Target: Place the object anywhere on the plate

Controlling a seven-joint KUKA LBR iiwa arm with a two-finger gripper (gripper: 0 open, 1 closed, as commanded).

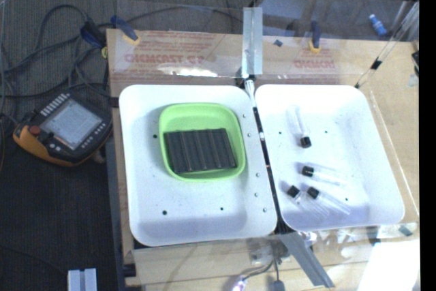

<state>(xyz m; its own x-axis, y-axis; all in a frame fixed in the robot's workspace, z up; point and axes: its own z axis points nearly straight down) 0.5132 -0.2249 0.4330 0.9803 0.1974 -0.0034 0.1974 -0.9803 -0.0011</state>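
A green square plate lies in the left white bin, toward its far side. A dark grey ridged slab rests flat on the plate, covering its near half. Several clear tubes with black caps lie loose in the right white bin: one near the middle, another below it, and a cluster near the front.
The two bins touch along a central seam. A metal post stands behind them against a clear panel. A teach pendant and cables lie on the floor to the left.
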